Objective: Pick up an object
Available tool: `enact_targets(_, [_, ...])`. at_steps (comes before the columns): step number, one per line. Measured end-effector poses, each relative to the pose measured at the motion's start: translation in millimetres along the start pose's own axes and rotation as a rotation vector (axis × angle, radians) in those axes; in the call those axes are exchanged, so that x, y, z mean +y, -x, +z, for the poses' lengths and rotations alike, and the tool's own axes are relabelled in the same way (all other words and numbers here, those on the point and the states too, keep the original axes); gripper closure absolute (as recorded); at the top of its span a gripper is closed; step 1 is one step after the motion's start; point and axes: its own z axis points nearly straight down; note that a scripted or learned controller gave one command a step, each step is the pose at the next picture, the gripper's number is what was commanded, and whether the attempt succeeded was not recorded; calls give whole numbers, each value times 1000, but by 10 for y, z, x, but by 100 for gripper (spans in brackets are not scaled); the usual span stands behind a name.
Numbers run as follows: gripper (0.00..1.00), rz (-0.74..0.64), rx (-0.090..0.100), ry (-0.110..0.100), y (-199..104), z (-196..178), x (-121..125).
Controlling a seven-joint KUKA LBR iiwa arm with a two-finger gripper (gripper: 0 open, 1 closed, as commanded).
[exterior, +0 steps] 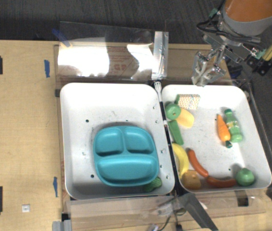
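Several light, stiff, slippery-looking toy foods lie in the right bin [256, 129], the carrot [222, 127] best pinched mid-body, while the gripper [208, 75] hangs open and empty above the bin's upper edge.

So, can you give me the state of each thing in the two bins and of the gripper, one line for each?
Gripper: above the right bin's far edge, fingers holding nothing.
Teal divided plate: flat in the left bin, compartments bare.
Carrot: lying in the right bin.
Banana: lying against the right bin's left wall.
Green apple: resting beside a yellow piece.
Red sausage: lying at a slant.
Potato: at the near edge.
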Motion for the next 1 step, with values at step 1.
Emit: enact_targets(1, [100,-165,5,7,-236,393,290])
